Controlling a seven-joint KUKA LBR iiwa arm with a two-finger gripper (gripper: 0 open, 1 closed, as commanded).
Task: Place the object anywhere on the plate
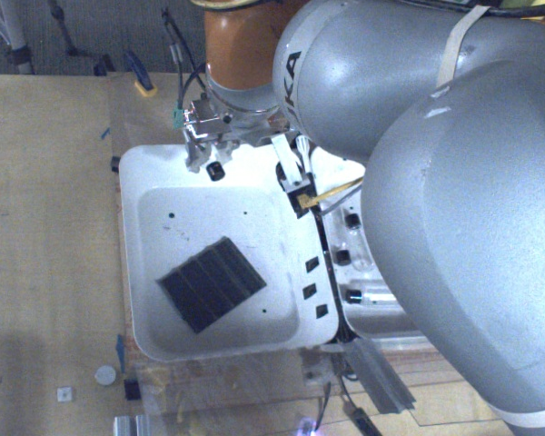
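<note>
Looking down at the counter (45,243), the big grey arm (436,198) eats up most of the right half of the frame, with its orange band (241,34) up at the top center. The wrist end sits over the upper edge of the left white bin (132,243), and the pincer (204,157) seems to be the small metal bit hanging near the bin's upper left rim, but honestly I can't tell from this angle whether it's spread or closed, and I can't see anything between its tips. A little dark round part hangs just under it. A black bracket with a yellowish cable (331,193) sticks out from the wrist toward the right, over the divider between the two bins. Inside the left bin, the dark ribbed rectangular thing (212,282) lies flat on the floor, turned at a diagonal, sitting in the lower middle of the bin and well apart from the pincer. It's touching nothing else as far as I can see. A few small dark specks dot the bin floor around it. The right bin (359,262) is mostly hidden under the arm, just a strip of it peeks out near the center. Some small bits lie on the counter at the lower left, below the bin corner.
</note>
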